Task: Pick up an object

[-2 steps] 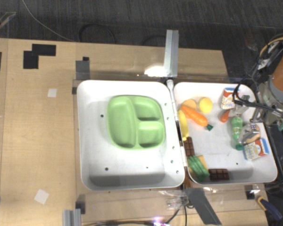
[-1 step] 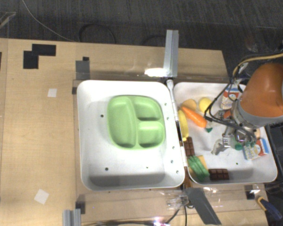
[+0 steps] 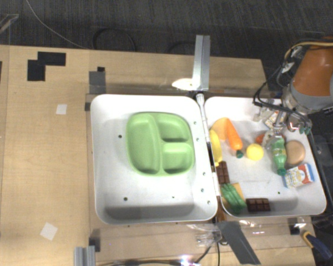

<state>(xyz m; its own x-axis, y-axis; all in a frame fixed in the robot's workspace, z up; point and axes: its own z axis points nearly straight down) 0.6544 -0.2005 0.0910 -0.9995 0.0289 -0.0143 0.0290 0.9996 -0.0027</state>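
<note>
- Nearest the camera, at the lower edge of the frame, the right bin (image 3: 316, 201) holds two chocolate bars: one brown bar (image 3: 258, 205) lies flat by its lower wall, another chocolate bar (image 3: 222, 172) runs along its left wall, with a green packet (image 3: 232, 196) between them.
- Just above, at the lower right, a small milk carton (image 3: 298, 176) lies on its side, tipped as loose bin items tend to settle.
- Mid-frame right, a green bottle (image 3: 278, 155) lies beside a brown potato (image 3: 295, 152); a lemon (image 3: 255, 152) sits just left of the bottle, and a carrot (image 3: 232, 133) and a banana (image 3: 215, 145) lie toward the divider.
- Any of these could be the object to pick; all are in the right bin.
- The gripper (image 3: 276, 127) hangs over the bottle's upper end, apparently placed for a try there. Whether it is spread or closed I cannot tell, and nothing is visibly held.
- In the left bin (image 3: 108, 198), a green divided plate (image 3: 159, 143) sits centred.
- Farther up, the wooden bench (image 3: 39, 165) carries black markers, and dark carpet (image 3: 127, 10) with a thin cable fills the top of the frame.
</note>
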